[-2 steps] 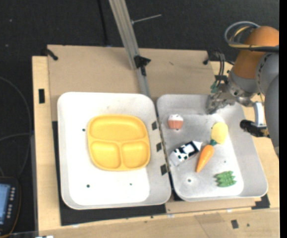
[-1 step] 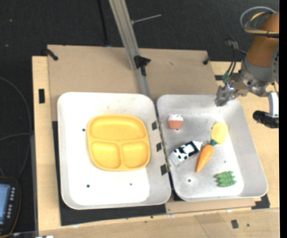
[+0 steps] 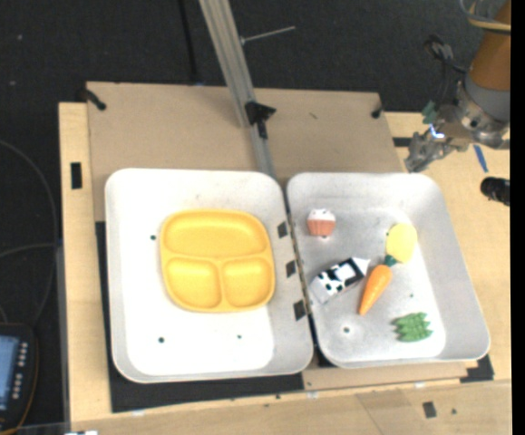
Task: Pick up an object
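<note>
Right bin (image 3: 443,243), taken as landmark; entries run from its near edge to its far edge.

1. Green piece (image 3: 412,327): lies flat in the bin's near right corner, apart from all else.
2. Carrot (image 3: 374,285): orange, lies slantwise at the bin's middle, its thin end toward the near edge, its green top toward the far edge.
3. Cow (image 3: 339,276): black and white toy, on its side just left of the carrot, close to the bin's left wall.
4. Lemon (image 3: 402,241): yellow, touches the carrot's green top on the far side.
5. Cupcake (image 3: 321,223): pink and white, upright, in the bin's far left part, apart from the cow.
6. Left bin (image 3: 135,243): joins the right bin's left wall. It holds a yellow tray (image 3: 217,259) of three compartments.
7. My gripper (image 3: 422,149): hangs beyond the right bin's far right corner, over the bench (image 3: 335,134), outside the bin. It holds nothing that I can see; how wide my fingers stand I cannot tell.
</note>
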